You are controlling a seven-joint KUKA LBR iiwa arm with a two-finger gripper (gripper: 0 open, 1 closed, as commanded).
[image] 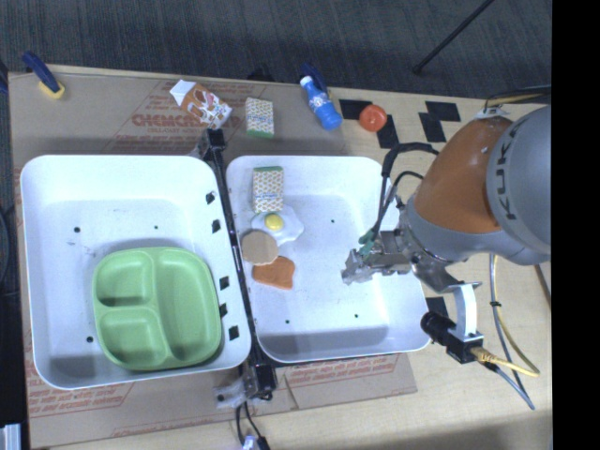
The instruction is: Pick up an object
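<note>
While a patterned box (267, 188), fried egg (277, 223), brown disc (259, 247) and orange wedge (275, 273) cluster along the right bin's (319, 345) left edge, the gripper (361, 264) hangs near its right edge, well apart. A green tray (157, 307) fills the left bin's (56, 186) lower half.

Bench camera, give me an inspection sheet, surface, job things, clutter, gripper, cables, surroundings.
Surface: cardboard-covered bench with left bin and right bin.
Job's things: in right bin, checkered box, fried egg, brown disc, orange piece; green tray in left bin.
Clutter: behind the bins, packet, small box, blue bottle, orange ball.
Gripper: gripper over right bin, holding nothing visible.
Cables: black cable, yellow cable.
Surroundings: dark floor.
</note>
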